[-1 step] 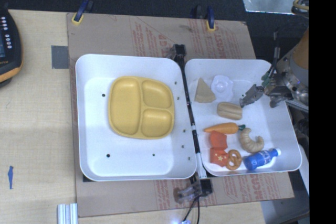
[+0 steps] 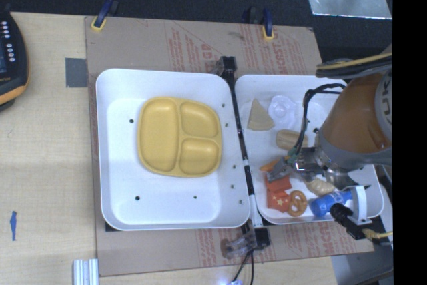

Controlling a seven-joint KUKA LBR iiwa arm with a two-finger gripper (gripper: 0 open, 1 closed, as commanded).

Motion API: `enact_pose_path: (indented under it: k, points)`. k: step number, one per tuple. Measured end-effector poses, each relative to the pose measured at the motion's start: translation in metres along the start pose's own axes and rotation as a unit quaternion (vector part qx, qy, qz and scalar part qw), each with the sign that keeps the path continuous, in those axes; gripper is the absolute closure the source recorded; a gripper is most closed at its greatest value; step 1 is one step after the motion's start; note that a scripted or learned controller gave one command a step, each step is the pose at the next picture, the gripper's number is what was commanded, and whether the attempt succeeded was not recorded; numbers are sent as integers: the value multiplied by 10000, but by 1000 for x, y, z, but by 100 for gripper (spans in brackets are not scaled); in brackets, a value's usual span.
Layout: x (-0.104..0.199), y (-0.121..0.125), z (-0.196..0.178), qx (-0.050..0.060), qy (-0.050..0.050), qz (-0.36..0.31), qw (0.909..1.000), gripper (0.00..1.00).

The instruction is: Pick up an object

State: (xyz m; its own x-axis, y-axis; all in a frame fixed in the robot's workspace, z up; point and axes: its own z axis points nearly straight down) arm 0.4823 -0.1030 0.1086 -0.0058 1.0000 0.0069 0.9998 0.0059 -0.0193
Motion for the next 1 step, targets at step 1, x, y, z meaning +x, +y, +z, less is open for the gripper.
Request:
enact_pose_path:
  k: [1]
  points:
    - [4, 12, 18, -62, -25, 1, 10000, 0]
